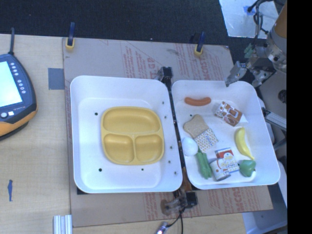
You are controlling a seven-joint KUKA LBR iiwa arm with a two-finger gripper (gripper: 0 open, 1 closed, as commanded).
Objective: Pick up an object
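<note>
Grey two-finger gripper point(237, 74) hovering over the right white bin's point(257, 94) far rim, finger state impossible to tell, orange-red sausage point(197, 101) lower-left of it, small patterned carton point(228, 113) just below

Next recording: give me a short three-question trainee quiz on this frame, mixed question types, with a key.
1. True or false: the yellow divided tray lies in the right bin.
2. Which item lies nearest the far edge of the right bin?
A. banana
B. sausage
C. egg
3. Fill in: the claw is over the right bin's far ____ corner.

Key:
1. False; it lies in the left bin.
2. B
3. right
</note>
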